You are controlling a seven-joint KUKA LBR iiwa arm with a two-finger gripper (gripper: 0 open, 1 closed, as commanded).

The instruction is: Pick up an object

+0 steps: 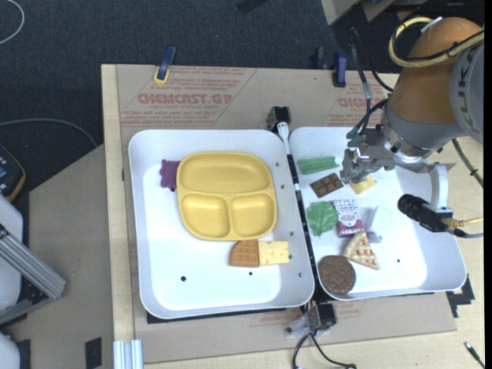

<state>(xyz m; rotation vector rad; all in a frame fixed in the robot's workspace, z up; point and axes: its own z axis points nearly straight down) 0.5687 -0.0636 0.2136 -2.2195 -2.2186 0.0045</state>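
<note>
The gripper [358, 169] hangs low over the right bin [438, 264], near its twelve o'clock edge, just above a small yellow block [364, 183] — that looks to me like the piece it is after. Whether its jaws stand apart or together I cannot tell; the wrist hides them from up here, and nothing is plainly caught between them.

The yellow block lies on the bin floor, tilted a little, with a brown chocolate-bar piece [327, 184] just beside it at nine o'clock and a green leaf-shaped piece [317, 164] further toward ten. It seems to be play food: light, hard plastic, probably smooth and a bit slippery. I'd judge it stiff enough to take a firm squeeze without harm. The best hold would be across its two short flat sides, coming straight down, since a pinch on a corner would likely squirt it away.

Toward six o'clock from the block sit a pink-and-white packet [347, 216], a crumpled green piece [322, 218], a pizza slice [361, 250] and a round brown cookie [337, 274] — close together, but apart from the block, so they should not crowd the grasp.

The left bin [154, 283] carries a yellow divided plate [227, 194], a purple piece [168, 174] touching the plate's nine o'clock edge, and a waffle [245, 254] touching a yellow cracker [274, 253].
</note>
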